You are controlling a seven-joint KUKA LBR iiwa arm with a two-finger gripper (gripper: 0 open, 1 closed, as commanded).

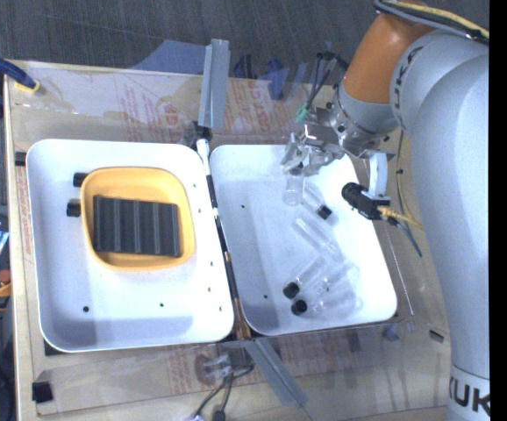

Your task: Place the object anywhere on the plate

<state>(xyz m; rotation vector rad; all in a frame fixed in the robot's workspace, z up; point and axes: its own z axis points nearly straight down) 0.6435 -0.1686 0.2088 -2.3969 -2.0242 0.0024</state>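
A yellow plate [104, 187] lies in the left bin [52, 288], with a dark ridged block [139, 226] resting on its middle. In the right bin [253, 235] lie several clear plastic vials [328, 274] with black caps [296, 298], bunched toward the near right corner. Another clear piece [293, 191] sits just below my gripper [299, 160], which hovers over the far edge of the right bin. I cannot make out whether that clear piece touches the gripper or lies on the bin floor.
A small black piece [324, 210] lies loose in the right bin. A black cable fitting [363, 198] hangs off the wrist over the bin's right side. A metal bar [211, 86] stands between the bins at the back.
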